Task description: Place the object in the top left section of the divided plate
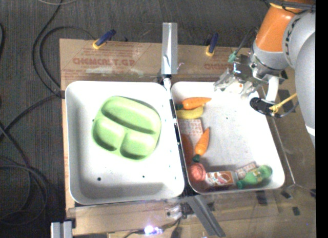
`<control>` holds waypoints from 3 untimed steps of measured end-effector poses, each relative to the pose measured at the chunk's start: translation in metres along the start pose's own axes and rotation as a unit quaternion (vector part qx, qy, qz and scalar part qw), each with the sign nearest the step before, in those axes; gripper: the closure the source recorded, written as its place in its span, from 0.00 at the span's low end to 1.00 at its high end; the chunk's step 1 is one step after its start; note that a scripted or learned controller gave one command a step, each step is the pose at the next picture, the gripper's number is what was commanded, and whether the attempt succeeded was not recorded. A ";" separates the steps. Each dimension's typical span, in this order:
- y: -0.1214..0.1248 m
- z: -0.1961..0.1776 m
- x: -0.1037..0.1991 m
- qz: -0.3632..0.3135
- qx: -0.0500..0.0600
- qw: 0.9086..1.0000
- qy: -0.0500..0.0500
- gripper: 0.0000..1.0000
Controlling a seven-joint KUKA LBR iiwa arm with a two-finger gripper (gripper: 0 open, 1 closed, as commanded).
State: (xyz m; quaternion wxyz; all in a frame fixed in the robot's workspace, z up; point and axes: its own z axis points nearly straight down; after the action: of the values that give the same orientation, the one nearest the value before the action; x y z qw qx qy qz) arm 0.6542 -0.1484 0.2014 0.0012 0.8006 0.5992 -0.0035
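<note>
A green divided plate [126,127] lies in the left bin [82,180], turned slightly. It has one long section at the back and two smaller ones at the front, all bare. My gripper [233,83] hangs over the back rim of the right bin [241,129], well right of the plate. Its fingers look open with nothing between them. In the right bin lie an orange carrot [196,101], a yellow banana [189,113] and a second carrot [202,142].
Along the right bin's left wall lies a reddish sausage-like piece [186,147]. A pink item [197,172], a red packet [220,178] and a green toy [256,176] line its front wall. A metal post [169,52] stands behind the bins.
</note>
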 end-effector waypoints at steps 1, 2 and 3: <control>-0.054 0.035 -0.002 -0.082 0.001 0.997 0.003 1.00; -0.056 0.021 0.016 -0.101 0.000 0.995 0.005 1.00; -0.143 0.019 0.060 -0.156 0.001 0.988 0.004 1.00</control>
State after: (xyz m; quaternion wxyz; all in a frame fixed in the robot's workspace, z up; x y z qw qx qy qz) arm 0.5335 -0.0510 0.1824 -0.0023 0.6970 0.7171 -0.0007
